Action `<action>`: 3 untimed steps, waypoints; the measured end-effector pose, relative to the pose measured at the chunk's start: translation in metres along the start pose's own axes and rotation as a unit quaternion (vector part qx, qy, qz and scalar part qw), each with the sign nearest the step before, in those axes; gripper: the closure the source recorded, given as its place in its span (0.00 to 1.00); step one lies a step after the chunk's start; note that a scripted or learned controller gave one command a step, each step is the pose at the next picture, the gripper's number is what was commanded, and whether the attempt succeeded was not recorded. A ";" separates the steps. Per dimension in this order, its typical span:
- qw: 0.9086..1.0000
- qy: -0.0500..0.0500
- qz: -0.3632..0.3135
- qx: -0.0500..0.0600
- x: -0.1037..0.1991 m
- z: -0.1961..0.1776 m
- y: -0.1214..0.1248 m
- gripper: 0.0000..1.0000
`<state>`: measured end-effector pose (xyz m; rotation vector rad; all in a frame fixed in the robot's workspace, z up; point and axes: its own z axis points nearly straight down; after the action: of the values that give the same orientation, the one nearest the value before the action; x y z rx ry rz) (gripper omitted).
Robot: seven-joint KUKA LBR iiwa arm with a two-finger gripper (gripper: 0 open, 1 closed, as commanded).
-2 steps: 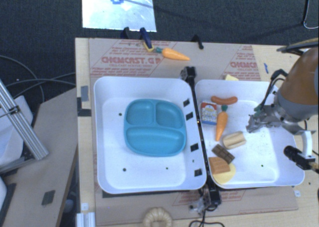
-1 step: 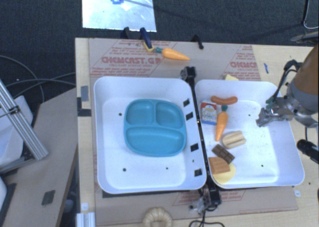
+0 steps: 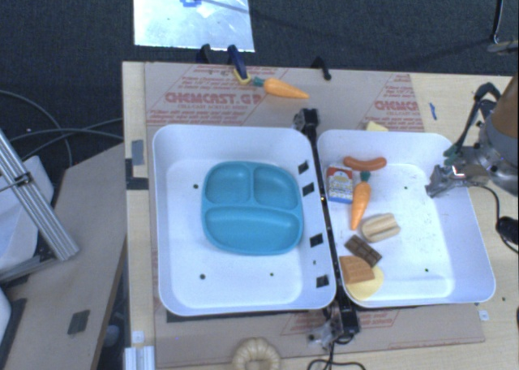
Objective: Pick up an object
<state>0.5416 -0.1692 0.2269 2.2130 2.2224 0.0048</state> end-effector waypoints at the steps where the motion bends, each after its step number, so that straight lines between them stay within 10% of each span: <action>1: 1.000 0.001 -0.002 0.000 0.029 -0.009 0.050 1.00; 3: 1.000 0.001 -0.002 0.001 0.096 0.000 0.119 1.00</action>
<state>0.6606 -0.0726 0.2272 2.2106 2.2289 0.0048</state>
